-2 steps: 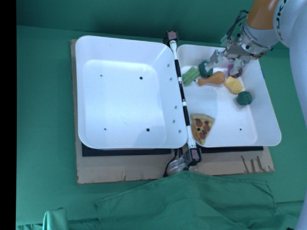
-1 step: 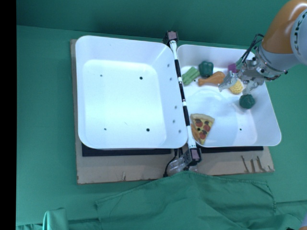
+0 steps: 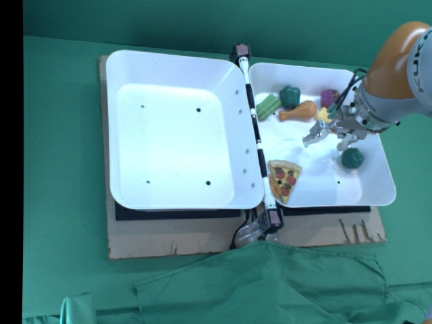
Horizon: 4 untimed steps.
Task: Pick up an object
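Sitting side by side on a green worktop (image 3: 61, 147), two shallow white bins are seen from above. Nothing lies in the left bin (image 3: 175, 140); toys are scattered across the right bin (image 3: 378, 187): a pizza slice (image 3: 283, 179) near the dividing rail, a green ridged piece (image 3: 267, 106), a green pepper (image 3: 290, 96), an orange drumstick (image 3: 298, 113), a purple toy (image 3: 329, 98) and a dark green round toy (image 3: 352, 158). Reaching in from the right, the grey-and-orange arm (image 3: 395, 66) hangs its hand (image 3: 329, 135) over the bin, fingers spread and gripping nothing, with the dark green round toy just beside it.
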Available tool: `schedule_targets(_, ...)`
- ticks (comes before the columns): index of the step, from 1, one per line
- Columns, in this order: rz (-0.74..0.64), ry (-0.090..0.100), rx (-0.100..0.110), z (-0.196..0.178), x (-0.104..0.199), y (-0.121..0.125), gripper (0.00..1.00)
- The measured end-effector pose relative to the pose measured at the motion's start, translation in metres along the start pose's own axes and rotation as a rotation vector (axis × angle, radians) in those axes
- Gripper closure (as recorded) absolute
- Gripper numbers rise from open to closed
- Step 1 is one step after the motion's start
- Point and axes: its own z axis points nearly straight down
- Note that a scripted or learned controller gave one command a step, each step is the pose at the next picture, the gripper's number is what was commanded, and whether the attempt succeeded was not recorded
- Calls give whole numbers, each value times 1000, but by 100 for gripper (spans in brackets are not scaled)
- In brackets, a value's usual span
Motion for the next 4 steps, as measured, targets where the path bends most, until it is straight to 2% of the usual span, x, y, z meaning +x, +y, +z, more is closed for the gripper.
schedule_targets(1,-3,-5,-13,-39,-22,40,0)
schedule_targets(2,-5,-9,-18,16,-22,95,0)
schedule_targets(3,-6,-7,-5,15,16,110,0)
schedule_targets(4,-4,-5,-5,15,15,110,0)
